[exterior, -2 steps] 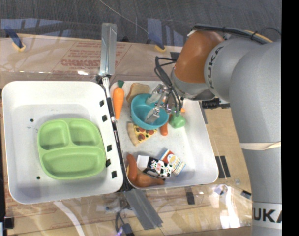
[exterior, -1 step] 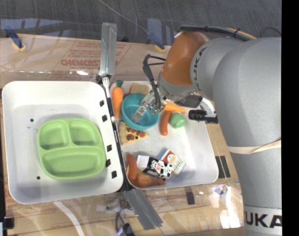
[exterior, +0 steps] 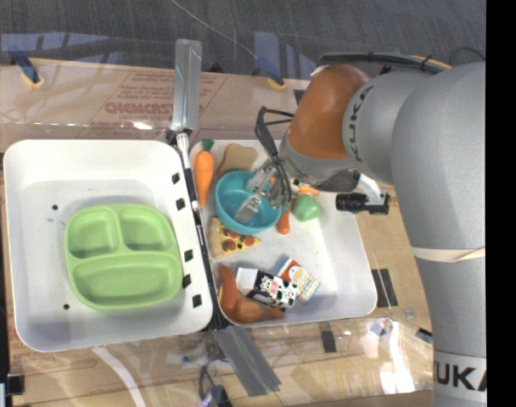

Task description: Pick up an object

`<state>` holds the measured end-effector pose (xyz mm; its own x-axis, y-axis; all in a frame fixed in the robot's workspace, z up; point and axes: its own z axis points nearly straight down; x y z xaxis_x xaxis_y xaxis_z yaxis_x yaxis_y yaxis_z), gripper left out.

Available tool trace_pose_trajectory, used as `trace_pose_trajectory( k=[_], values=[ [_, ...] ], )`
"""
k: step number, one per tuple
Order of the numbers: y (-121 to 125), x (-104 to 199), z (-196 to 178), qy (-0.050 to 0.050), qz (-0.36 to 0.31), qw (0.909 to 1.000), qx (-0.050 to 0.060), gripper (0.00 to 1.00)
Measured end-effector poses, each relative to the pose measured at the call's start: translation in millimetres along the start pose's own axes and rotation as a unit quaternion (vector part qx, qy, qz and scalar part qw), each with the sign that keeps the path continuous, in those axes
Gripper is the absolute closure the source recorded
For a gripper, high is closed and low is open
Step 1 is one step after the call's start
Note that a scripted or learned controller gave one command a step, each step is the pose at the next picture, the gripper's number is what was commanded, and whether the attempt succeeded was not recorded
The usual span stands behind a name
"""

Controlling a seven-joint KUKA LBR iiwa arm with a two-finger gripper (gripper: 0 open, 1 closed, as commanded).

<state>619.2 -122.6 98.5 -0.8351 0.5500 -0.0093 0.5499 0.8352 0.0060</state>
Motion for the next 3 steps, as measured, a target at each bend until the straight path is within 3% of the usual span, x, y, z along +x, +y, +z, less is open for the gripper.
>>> trace_pose_trajectory(
  k=[1, 2, 3],
  values=[
    [2, 0, -11, -0.001, -0.004, 1.0, 0.0, 1.0],
    [34, 49, -96, 0.003, 0.128, 0.9918, 0.002, 1.0],
    [101, 73, -93, 0.004, 0.342, 0.9396, 0.005, 1.0]
  ],
)
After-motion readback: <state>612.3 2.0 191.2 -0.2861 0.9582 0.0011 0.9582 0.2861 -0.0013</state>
